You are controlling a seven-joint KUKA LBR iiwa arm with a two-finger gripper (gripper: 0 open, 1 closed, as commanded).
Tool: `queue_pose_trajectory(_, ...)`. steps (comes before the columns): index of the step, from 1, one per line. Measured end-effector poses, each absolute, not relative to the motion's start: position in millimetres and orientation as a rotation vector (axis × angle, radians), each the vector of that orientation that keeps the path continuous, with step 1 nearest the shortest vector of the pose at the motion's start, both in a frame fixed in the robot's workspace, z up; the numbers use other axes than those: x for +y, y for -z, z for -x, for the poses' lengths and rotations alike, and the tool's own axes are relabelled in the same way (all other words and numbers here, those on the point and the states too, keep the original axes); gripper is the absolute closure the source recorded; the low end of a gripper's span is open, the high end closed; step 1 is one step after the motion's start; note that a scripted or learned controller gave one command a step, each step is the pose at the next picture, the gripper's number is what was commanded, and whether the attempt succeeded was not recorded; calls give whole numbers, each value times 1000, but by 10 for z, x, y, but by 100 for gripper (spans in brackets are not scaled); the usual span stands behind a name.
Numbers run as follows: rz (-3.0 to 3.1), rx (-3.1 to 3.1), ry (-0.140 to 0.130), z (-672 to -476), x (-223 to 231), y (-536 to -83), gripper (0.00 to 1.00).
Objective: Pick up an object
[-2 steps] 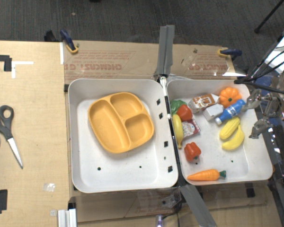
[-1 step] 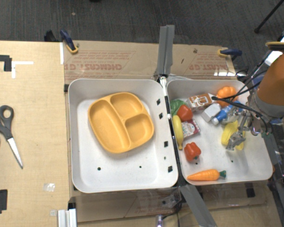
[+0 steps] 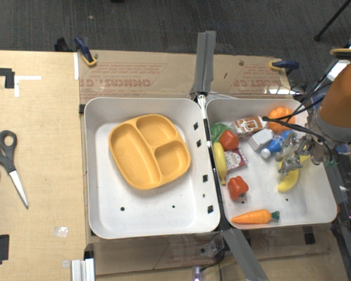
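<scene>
The right bin holds several toy foods. My gripper hangs low over its right half, just above the top end of a yellow banana. Beside it to the left are a blue bottle and a white block. An orange fruit lies behind it, partly crossed by cables. A carrot rests at the bin's front edge, with a red pepper a little behind it. I cannot make out anything held in the gripper.
The left bin bears a yellow divided plate. Along the right bin's left wall lie a second banana, a pink packet, another red pepper and a green item. Scissors lie on the bench at far left.
</scene>
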State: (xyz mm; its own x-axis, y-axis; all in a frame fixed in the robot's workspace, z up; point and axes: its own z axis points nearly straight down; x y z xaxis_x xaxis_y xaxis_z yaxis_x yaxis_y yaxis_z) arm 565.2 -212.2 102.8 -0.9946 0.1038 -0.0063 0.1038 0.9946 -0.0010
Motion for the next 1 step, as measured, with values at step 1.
queue_pose_trajectory(1, -439, 3109, 0, -5465, -1623, -1493, 100)
